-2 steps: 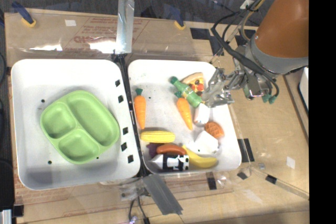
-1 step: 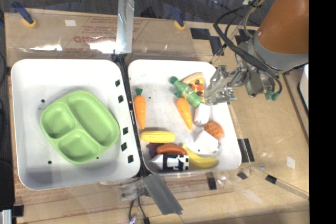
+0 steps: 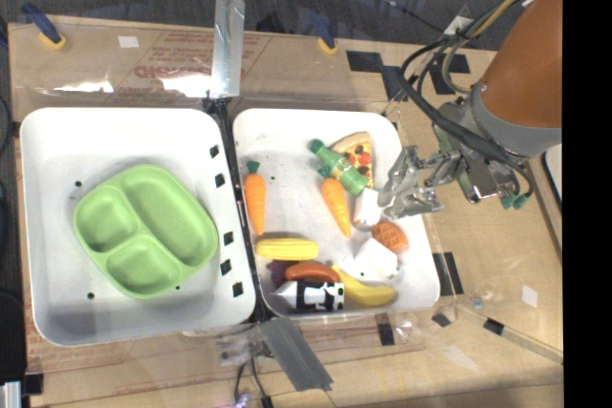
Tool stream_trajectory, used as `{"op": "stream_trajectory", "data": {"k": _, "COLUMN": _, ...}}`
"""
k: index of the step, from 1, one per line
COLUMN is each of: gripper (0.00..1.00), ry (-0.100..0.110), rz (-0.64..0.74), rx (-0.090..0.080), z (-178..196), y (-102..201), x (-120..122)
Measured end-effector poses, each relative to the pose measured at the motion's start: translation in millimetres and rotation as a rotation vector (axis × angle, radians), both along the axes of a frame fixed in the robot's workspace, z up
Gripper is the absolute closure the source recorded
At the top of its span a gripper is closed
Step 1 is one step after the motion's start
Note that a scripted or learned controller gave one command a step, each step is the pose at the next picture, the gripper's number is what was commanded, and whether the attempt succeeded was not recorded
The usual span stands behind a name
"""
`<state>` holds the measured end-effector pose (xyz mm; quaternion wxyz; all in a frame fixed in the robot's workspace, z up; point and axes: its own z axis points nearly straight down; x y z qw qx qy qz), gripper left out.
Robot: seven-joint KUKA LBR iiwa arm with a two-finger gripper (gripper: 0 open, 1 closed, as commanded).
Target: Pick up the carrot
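Two carrots [image 3: 254, 199] [image 3: 336, 204] lengthwise up-down, green tops up, pincer [image 3: 406, 191] state unclear

A broad orange band [image 3: 526, 62] is capping the grey wrist [image 3: 516, 131], black cables [image 3: 435, 62] are looping behind it, and bare metal fingers [image 3: 406, 186] are fronting everything.

Two shallow white plastic bins sit side by side on the bench, the left bin [image 3: 48, 234] and the right bin [image 3: 287, 121]. A green three-compartment plate [image 3: 143, 226] lies in the middle of the left bin.

In the right bin, one orange toy carrot [image 3: 254, 201] lies along the left wall. A second orange carrot [image 3: 336, 204] lies near the centre, below a triangular pizza slice toy [image 3: 356, 153] at the upper right. A yellow corn cob [image 3: 288, 249] lies below the first carrot, and a yellow banana [image 3: 368, 291] sits at the lower right. The metal two-finger gripper [image 3: 409, 186] hangs over the bin's right rim.
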<state>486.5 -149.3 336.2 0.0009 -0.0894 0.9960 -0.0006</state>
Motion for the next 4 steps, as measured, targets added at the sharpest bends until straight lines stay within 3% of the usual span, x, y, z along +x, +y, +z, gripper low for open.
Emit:
{"op": "stream_trajectory", "data": {"k": 1, "gripper": 1.00, "ry": 0.002, "rz": 0.247, "rx": 0.002, "z": -67.5, "y": 83.8, "x": 12.8}}
{"op": "stream_trajectory", "data": {"k": 2, "gripper": 1.00, "ry": 0.005, "rz": 0.611, "rx": 0.002, "z": -112.0, "y": 31.5, "x": 35.7}}
{"op": "stream_trajectory", "data": {"k": 3, "gripper": 1.00, "ry": -0.004, "rz": 0.525, "rx": -0.003, "z": -44.6, "y": -0.7, "x": 79.4}}
{"op": "stream_trajectory", "data": {"k": 4, "gripper": 1.00, "ry": -0.005, "rz": 0.529, "rx": -0.003, "z": -34.7, "y": 0.4, "x": 80.1}}
